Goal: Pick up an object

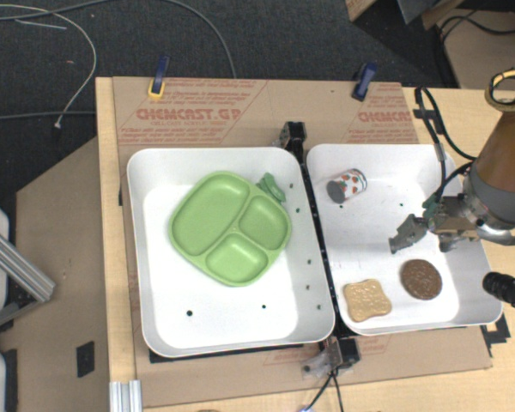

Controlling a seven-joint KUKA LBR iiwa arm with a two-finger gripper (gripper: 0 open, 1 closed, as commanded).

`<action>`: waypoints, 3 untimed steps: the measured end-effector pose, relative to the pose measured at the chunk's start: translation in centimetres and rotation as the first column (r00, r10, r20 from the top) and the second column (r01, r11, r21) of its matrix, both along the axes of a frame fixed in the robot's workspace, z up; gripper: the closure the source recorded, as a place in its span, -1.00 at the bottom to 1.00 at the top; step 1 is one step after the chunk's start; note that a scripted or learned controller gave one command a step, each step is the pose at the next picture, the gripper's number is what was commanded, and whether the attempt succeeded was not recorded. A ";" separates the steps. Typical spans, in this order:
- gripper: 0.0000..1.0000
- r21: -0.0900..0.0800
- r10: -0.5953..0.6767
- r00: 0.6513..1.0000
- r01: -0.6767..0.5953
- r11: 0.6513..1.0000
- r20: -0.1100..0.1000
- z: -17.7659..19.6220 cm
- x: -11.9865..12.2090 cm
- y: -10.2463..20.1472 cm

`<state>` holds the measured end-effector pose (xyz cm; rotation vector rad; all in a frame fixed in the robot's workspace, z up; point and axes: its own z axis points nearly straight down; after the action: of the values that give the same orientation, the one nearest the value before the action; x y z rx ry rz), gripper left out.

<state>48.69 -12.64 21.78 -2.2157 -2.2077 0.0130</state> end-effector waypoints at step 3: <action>-1.00 0.000 0.004 1.000 -0.004 1.000 0.008 -9.4 0.3 1.7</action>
<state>49.00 -10.97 12.40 -2.2151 -2.2165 0.0042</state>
